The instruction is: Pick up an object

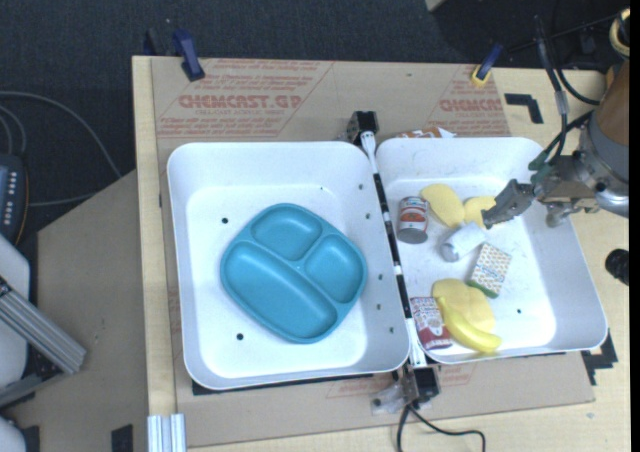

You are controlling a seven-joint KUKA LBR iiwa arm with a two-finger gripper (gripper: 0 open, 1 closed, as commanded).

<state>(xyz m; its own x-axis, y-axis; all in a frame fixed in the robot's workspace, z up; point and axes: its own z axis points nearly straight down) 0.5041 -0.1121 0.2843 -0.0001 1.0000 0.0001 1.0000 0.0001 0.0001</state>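
1. Left bin (200, 180): holds a blue divided plate (291, 271).
2. Right bin (570, 280): yellow items (466, 308), small can (412, 219), speckled block (491, 269).
3. Gripper (500, 208): above right bin near yellow piece (443, 206); opening cannot be told, nothing seen held.

Arm (606, 155) is showing at the right edge of the frame as a rounded grey housing, with a tan-orange section just above it. A greenish-grey metal wrist block is carrying small protruding fittings on its underside. Gripper (497, 212) is presenting as 1 dark grey tapered finger assembly. Black cables are trailing beside the housing toward the upper right.
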